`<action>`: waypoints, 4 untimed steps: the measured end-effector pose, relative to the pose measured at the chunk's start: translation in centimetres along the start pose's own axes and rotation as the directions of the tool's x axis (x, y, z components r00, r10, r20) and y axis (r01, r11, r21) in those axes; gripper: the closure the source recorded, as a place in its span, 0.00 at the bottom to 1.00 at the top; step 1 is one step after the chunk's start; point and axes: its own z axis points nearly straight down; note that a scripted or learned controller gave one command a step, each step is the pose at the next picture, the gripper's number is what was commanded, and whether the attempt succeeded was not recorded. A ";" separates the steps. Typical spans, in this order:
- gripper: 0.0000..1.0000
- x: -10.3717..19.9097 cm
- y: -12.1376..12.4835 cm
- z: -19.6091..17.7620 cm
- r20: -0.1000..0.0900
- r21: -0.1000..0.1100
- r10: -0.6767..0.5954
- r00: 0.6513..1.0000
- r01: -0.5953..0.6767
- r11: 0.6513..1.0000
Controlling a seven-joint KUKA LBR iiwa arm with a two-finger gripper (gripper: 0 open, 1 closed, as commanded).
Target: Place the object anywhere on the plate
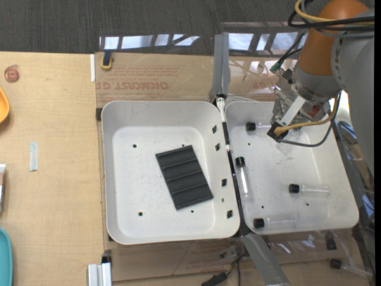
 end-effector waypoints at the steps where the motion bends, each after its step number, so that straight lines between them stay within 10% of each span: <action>1: 1.00 4.4 -3.9 1.1 -0.001 -0.001 -0.254 0.967 0.254 0.967; 3: 1.00 16.4 -9.4 -1.1 -0.001 -0.004 -0.576 0.818 0.576 0.818; 4: 1.00 20.5 -13.5 -4.4 0.000 -0.006 -0.782 0.623 0.782 0.623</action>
